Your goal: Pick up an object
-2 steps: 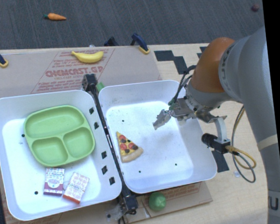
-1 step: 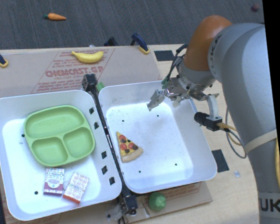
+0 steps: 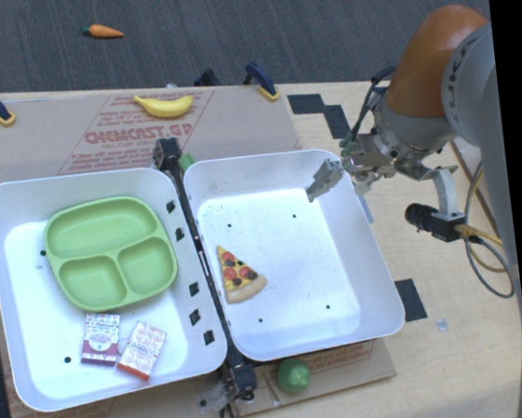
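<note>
1. The arm (image 3: 445, 60) reaches in from the right, its orange band sitting above the wrist, over the bench beside the right bin (image 3: 366, 266).
2. The gripper (image 3: 325, 179) hangs at the upper right corner of the right bin, just over its rim. Whether it is wide or narrow I cannot tell from this slant, and nothing shows between its tips.
3. The pizza slice (image 3: 238, 273), a toy with red and dark toppings, lies flat on the floor of the right bin, close to the bin's left wall.
4. Relative to the gripper, the pizza slice lies down and to the left, well apart from it, with bare white bin floor between the two.
5. The left bin (image 3: 10, 307) holds a green divided plate (image 3: 108, 251) in its upper half, lying flat with three compartments.
6. Below the plate lie two small packets (image 3: 124, 344) side by side, near the front wall of the left bin.
7. A yellow banana (image 3: 165, 103) rests on the cardboard sheet (image 3: 231, 113) behind the bins, near the black clamp where the bins meet.
8. A green round fruit (image 3: 294, 375) sits on the bench just in front of the right bin, outside it.
9. A small carrot (image 3: 104, 30) lies on the dark floor beyond the bench, at the top left.
</note>
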Action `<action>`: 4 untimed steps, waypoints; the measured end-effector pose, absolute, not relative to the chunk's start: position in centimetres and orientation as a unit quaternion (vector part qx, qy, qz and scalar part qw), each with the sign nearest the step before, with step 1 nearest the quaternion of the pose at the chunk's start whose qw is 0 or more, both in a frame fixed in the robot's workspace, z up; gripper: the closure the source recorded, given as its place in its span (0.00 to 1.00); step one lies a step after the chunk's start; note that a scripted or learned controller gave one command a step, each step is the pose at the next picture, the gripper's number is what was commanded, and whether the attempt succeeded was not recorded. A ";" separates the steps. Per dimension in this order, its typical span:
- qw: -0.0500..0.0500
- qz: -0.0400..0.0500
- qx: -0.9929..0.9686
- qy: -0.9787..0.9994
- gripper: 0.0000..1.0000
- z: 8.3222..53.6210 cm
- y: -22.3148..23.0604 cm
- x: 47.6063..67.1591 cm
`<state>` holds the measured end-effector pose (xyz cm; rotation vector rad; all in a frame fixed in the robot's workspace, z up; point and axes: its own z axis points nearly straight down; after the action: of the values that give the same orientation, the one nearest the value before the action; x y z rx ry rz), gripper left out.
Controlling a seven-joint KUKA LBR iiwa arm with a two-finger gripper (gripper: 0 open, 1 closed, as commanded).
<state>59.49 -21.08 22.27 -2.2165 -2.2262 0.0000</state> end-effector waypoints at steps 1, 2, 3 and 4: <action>0.000 0.001 -0.705 -0.709 0.00 14.3 -21.1 52.5; 0.001 0.001 -0.704 -0.710 0.00 9.1 -21.0 59.1; 0.001 0.000 -0.705 -0.709 0.00 9.2 -21.0 65.7; 0.002 0.000 -0.703 -0.711 1.00 10.3 -20.9 65.7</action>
<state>65.75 -20.95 10.28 -2.2073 -2.2312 0.0004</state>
